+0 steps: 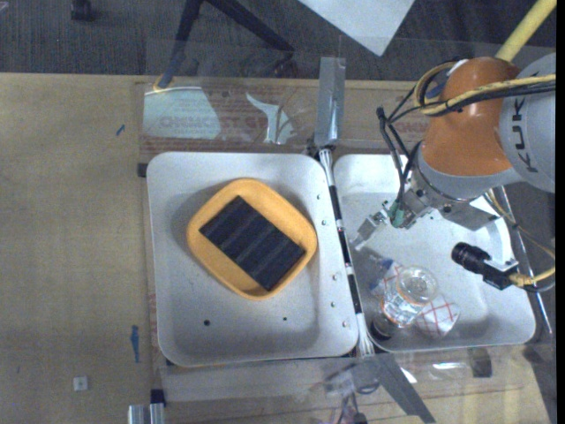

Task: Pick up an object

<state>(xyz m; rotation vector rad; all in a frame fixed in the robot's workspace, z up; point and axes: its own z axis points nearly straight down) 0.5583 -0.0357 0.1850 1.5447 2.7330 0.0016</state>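
1. Nearest the camera: clear plastic cup (408, 295), lying in the near part of the right bin (494, 329), on or beside a scrap with red check lines (439, 314); likeliest target by nearness to the arm.
2. Sits down-frame of the gripper (380, 221), slightly right, near but apart; dark end toward the near-left corner, long axis hard to read through the glare.
3. Fingers: pale metal tips pointing left toward the divider, low over the right bin, nothing seen between them; spread or pressed together, cannot tell.
4. Coming move, by judgement: short shift toward the camera, then descent.
5. Second candidate: yellow pad with dark ribbed panel (252, 238), mid left bin (168, 325), well apart, long axis running diagonally.
6. Hard to make out: cup outline, transparent against white; wrist partly covered by the orange band (463, 117); black connector (472, 259) with cable to the cup's right; worktop (62, 237) bare.
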